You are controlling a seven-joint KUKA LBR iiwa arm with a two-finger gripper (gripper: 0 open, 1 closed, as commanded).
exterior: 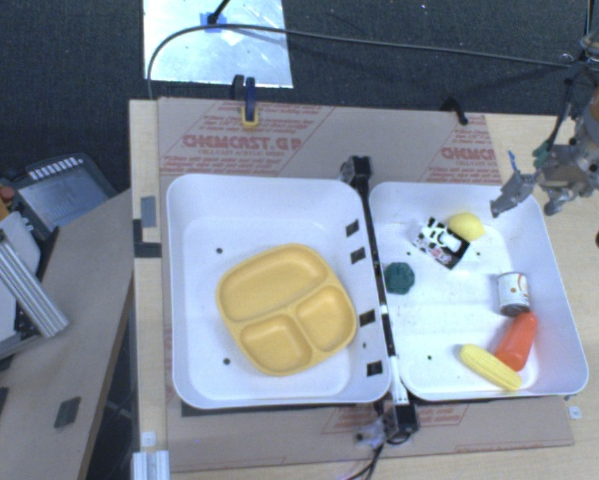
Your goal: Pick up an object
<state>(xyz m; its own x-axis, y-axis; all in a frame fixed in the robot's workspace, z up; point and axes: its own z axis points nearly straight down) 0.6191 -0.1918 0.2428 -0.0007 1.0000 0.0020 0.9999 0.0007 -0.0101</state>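
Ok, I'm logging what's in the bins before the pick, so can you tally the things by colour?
Yellow: 3, the divided tray, the round piece, the long piece
Green: 1, the lump
Orange: 1, the carrot-like piece
Black and white: 1, the cow toy
Silver: 1, the small can
Total: 7

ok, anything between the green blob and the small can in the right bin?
Camera view: bare white bin floor between the green blob and the small can. The cow toy sits further back.

A cardboard-covered bench is seen on dark carpet, flanked by a shiny metal sheet and a side table.
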